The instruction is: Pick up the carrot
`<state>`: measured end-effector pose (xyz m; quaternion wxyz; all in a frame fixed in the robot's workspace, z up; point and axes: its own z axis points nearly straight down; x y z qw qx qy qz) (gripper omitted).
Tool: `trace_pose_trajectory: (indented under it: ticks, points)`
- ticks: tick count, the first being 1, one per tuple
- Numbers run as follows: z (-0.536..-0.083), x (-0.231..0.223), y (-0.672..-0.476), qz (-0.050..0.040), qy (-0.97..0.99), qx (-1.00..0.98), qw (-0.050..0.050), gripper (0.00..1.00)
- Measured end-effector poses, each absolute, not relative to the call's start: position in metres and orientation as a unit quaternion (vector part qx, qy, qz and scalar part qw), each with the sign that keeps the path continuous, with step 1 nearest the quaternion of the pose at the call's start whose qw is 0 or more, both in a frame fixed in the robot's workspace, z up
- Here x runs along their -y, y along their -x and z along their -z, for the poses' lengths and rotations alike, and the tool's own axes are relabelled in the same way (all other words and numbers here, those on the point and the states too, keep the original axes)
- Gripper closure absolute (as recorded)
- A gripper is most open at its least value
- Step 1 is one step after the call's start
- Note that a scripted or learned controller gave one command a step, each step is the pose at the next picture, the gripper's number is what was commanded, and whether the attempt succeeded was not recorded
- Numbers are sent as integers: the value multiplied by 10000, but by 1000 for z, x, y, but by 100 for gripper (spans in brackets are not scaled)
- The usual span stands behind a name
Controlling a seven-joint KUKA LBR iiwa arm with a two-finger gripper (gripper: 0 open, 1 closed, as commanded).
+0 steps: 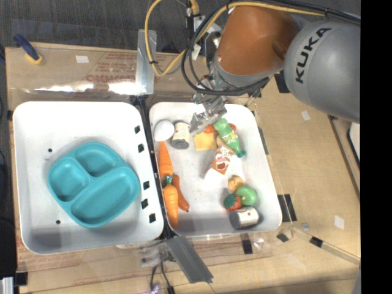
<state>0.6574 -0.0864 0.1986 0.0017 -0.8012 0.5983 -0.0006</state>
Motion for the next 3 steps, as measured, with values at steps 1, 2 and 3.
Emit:
trace_pose_trajectory:
  ticks: [1,2,3]
  points:
    - [-182,124,-657,-12,7928,-6095,-4,100]
    - [-194,124,-658,0,8313,-5558,16,100]
    - [-184,134,-657,-9,8576,-5143,3,100]
